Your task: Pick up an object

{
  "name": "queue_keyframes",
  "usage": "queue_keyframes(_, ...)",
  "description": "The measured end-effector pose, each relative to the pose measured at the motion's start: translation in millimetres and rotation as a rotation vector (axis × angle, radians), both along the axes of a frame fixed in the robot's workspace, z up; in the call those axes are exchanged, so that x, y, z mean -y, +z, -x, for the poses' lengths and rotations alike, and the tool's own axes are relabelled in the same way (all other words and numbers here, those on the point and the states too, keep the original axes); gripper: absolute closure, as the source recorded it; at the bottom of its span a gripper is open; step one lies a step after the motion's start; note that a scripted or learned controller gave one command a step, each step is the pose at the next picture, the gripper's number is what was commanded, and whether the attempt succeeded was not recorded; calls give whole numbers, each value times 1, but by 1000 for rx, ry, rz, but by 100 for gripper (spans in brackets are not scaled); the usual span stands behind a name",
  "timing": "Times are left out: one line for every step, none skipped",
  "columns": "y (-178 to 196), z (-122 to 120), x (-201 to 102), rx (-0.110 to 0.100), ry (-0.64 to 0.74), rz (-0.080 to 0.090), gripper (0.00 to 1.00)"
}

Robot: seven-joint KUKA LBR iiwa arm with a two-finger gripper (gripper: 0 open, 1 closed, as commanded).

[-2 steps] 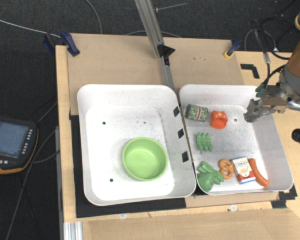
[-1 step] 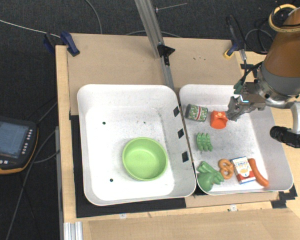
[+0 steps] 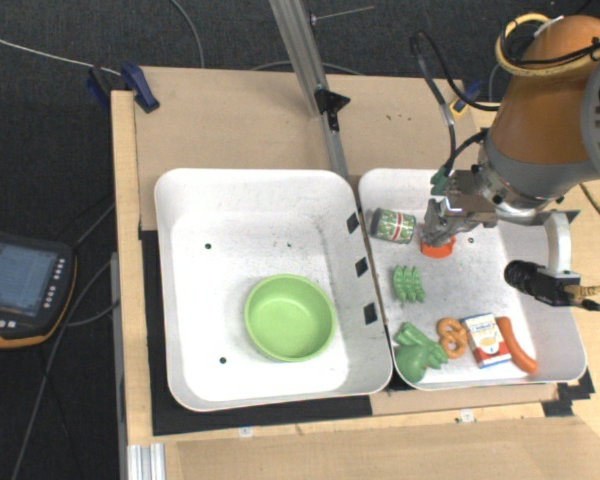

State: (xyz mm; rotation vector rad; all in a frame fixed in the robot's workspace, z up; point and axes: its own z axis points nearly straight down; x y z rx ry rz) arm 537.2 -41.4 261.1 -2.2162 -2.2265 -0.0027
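Your tool (image 3: 438,236) hangs over the small orange-red round piece (image 3: 437,249) in the right white bin (image 3: 570,353), its grip unreadable, so drop straight and avoid the neighbouring green-labelled can (image 3: 393,225).

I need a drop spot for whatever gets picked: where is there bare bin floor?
The left bin is bare around the green bowl, most of all along its far side. The right bin is crowded: can, green toys, pretzel, carton, and the pincer over an orange piece.
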Motion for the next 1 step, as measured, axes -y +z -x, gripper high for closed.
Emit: queue_keyframes(3,-1,-58,0,1,0,100)
